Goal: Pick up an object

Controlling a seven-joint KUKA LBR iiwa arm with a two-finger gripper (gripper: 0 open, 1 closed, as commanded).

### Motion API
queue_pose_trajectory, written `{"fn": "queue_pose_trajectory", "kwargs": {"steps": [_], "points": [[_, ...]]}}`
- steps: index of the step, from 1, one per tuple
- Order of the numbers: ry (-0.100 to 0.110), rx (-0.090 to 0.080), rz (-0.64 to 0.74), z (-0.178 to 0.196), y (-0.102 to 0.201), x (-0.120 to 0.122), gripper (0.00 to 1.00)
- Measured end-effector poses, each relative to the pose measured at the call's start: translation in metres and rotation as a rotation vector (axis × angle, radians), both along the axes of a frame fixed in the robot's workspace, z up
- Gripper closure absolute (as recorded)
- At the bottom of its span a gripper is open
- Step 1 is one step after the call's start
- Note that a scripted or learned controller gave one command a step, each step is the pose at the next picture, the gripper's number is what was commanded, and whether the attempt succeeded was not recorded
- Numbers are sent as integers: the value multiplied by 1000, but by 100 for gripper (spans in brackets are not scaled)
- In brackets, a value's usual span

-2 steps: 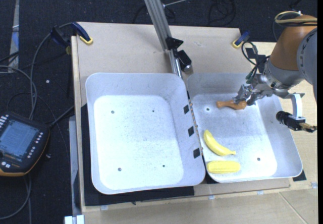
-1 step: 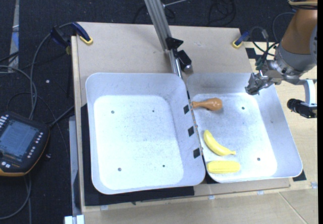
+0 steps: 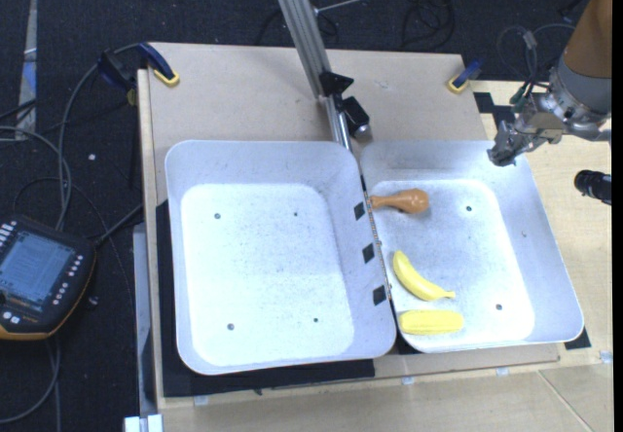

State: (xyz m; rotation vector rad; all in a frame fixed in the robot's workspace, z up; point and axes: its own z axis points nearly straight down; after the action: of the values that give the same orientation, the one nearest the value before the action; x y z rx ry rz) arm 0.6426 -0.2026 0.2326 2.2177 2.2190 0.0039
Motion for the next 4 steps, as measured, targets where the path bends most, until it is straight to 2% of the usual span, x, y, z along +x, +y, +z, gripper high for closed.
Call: {"fn": "queue_pose_trajectory", "kwargs": {"steps": [1, 2, 4], "points": [[5, 1, 0, 2, 0, 0, 100], [5, 2, 3, -5, 45, -5, 100], [4, 3, 5, 14, 152, -20, 100]]}}
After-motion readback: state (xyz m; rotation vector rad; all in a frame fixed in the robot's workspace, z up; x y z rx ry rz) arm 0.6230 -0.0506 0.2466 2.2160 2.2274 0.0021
